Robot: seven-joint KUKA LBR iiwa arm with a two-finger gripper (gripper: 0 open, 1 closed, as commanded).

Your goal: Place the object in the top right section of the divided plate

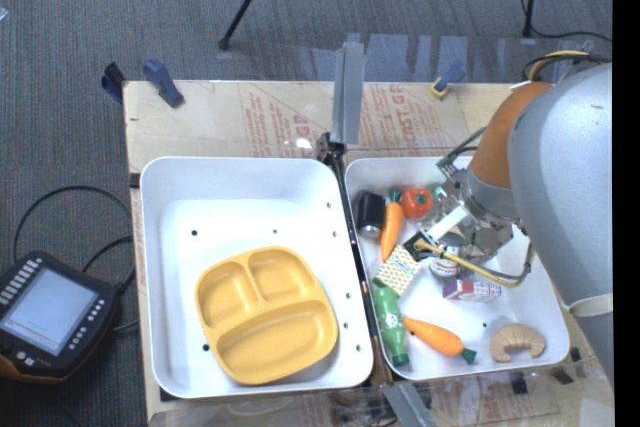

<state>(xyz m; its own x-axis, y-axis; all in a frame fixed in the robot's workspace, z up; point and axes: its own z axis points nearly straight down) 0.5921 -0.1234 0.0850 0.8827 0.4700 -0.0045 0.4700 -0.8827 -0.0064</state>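
Gripper (447, 237) of the grey arm hangs low inside the right bin (553, 310), over a clutter of toy food; whether it is open or closed cannot be told from this angle. Around it lie two carrots (390, 227) (438, 337), a tomato (416, 202), a green bottle (391, 320), a small carton (470, 289) and a croissant (519, 342). The yellow divided plate (266, 315) sits in the left bin (170, 215), its sections bare. Both bins rest side by side on the desk (250, 120).

Yellow divided plate (266, 316) lies unobstructed; toys crowd the right bin (551, 308).
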